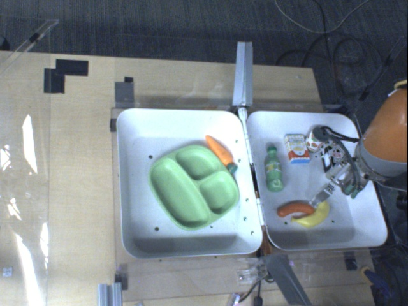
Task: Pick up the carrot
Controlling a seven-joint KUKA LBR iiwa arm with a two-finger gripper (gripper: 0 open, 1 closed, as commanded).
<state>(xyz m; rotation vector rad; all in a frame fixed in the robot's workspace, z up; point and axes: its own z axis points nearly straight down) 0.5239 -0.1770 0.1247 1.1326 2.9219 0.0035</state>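
Note:
The carrot point(219, 150), orange with a green stub at its lower end, lies in the left bin point(131, 171). It rests against the upper right rim of the green divided plate point(191, 185), close to the wall between the bins. My gripper point(328, 192) is over the right bin point(363, 228), far to the right of the carrot. It hangs just above the yellow banana point(314, 216) and the red sausage point(294, 208). Nothing is visibly held in it.
In the right bin a green bottle point(274, 168) lies near the dividing wall, and a small carton point(296, 148) sits behind it. The arm's orange band point(390, 129) hangs over that bin's right edge. A metal post point(242, 75) stands behind the bins.

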